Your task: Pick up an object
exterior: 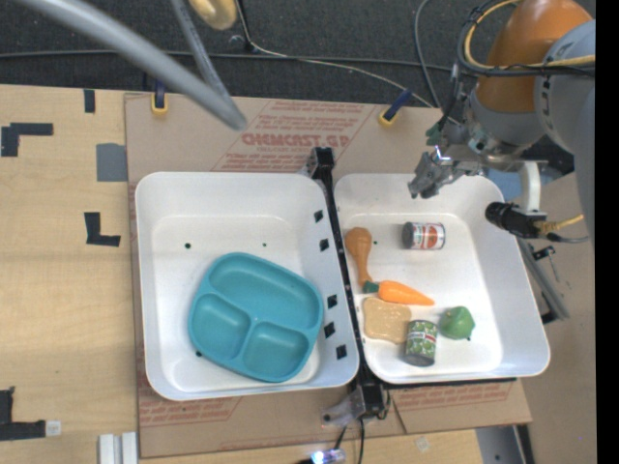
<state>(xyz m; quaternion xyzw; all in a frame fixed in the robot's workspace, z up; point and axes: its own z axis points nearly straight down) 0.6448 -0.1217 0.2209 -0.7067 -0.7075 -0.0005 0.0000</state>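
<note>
My gripper (423, 188) hangs over the back of the right bin (503, 259), above and a little left of a small can (424, 236) lying on its side. Nothing shows between its fingers. Further forward in the same bin lie a tan drumstick-shaped piece (359, 247), an orange carrot (404, 294), a slice of bread (385, 320), a small dark can (421, 342) and a green pepper-like piece (457, 323). All of these rest on the bin floor, apart from the gripper.
The left bin (164, 230) holds a teal divided plate (255, 316). A black divider (332, 249) runs between the bins. Cables loop behind the arm at upper right. A grey pole (126, 37) crosses the upper left.
</note>
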